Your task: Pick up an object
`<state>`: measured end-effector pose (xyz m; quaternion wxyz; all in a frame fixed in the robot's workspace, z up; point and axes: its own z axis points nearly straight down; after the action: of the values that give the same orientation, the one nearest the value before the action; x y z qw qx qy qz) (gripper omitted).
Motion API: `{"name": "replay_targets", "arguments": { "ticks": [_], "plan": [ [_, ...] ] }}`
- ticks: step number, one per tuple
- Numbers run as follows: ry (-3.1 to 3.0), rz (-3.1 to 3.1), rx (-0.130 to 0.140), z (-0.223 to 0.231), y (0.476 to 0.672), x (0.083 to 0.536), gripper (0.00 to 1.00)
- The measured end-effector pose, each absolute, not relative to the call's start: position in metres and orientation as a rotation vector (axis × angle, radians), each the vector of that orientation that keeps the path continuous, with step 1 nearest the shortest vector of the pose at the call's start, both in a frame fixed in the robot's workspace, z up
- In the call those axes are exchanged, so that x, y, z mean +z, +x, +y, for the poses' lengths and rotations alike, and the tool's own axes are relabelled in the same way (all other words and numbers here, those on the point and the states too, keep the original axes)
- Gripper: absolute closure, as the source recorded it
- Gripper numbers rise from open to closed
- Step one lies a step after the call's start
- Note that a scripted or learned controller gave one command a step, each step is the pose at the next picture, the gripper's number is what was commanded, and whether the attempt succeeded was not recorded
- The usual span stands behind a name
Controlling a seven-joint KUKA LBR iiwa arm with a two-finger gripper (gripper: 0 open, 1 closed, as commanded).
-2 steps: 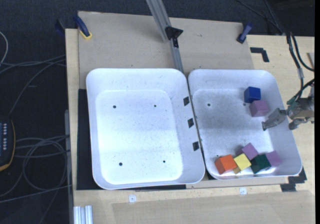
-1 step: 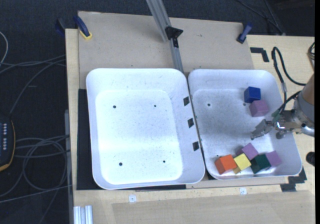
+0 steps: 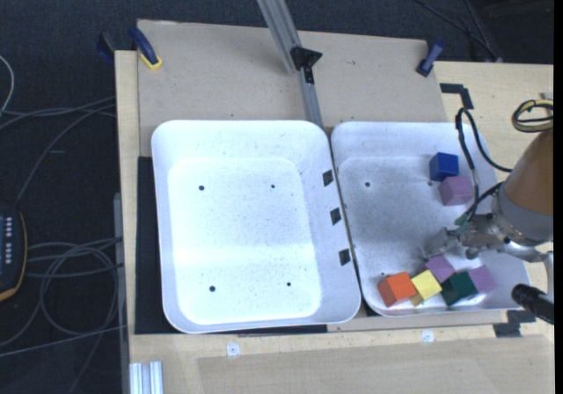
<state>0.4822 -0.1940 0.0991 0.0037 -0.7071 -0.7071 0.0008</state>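
Gripper (image 3: pixel 451 243) is low over the right bin (image 3: pixel 387 207), near its front right corner. The fingers are small and blurred against the white floor; cannot tell how far apart they stand or whether anything is between them. A purple block (image 3: pixel 440 266) lies just beside the fingertips, toward the camera.

Outward from there, a cluster sits along the bin's front wall: orange block (image 3: pixel 397 288), yellow block (image 3: pixel 426 284), dark green block (image 3: pixel 459 288), and a second purple block (image 3: pixel 481 278), all touching or nearly so. The blocks are roughly cubic, so no clear long axis; the orange and yellow ones sit turned at a slant to the bin wall. Farther back, near the right wall, a blue block (image 3: pixel 444 165) rests just behind a pale purple block (image 3: pixel 456 190).

Arm (image 3: pixel 537 190) enters from the right, orange band visible, with a black cable looping beside it.

Left bin (image 3: pixel 237 225) adjoins the right one, joined by dark clips along the shared rim. Both sit on a light wooden bench (image 3: pixel 264 58) with blue clamps at the back corners. A grey metal bar (image 3: pixel 273 5) crosses overhead. Dark carpet with loose cables surrounds the bench.
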Motion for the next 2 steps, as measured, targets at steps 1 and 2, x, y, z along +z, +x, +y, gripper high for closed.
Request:
{"name": "replay_targets", "arguments": {
  "ticks": [1, 2],
  "plan": [
    [-2.222, -2.224, -0.004, -0.195, 0.485, 0.114, 1.0],
    [-2.226, -2.229, -0.006, -0.198, 0.488, 0.178, 1.0]
  ]
}}
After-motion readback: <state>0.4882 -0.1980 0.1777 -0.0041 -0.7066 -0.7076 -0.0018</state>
